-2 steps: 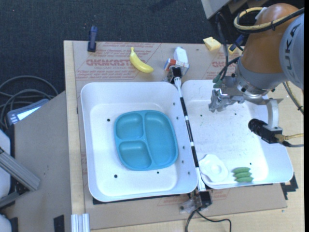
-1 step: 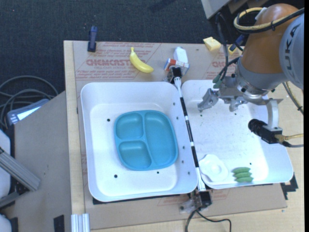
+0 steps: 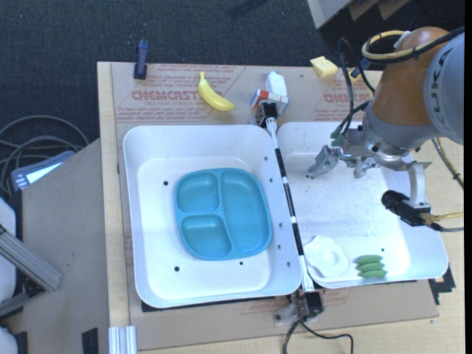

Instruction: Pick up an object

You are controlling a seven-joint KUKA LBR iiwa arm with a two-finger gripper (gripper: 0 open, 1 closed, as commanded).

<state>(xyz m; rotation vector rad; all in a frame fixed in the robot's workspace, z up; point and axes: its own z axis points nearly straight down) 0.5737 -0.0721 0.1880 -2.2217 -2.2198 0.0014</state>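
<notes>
Your gripper point(image 3: 341, 164): over the right bin point(image 3: 413, 268), at its 11 o'clock, fingers spread, holding nothing | green pea pod point(image 3: 370, 265): 5 o'clock of that bin, beside the white lid point(image 3: 327, 258) | blue tray point(image 3: 223, 213): left bin point(image 3: 151, 271).

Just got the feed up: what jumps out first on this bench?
The blue tray sits in the middle of the left bin. The arm reaches in from the right, its hand over the right bin, where a green pod and a white lid lie near the front. A banana lies on the cardboard behind.
</notes>
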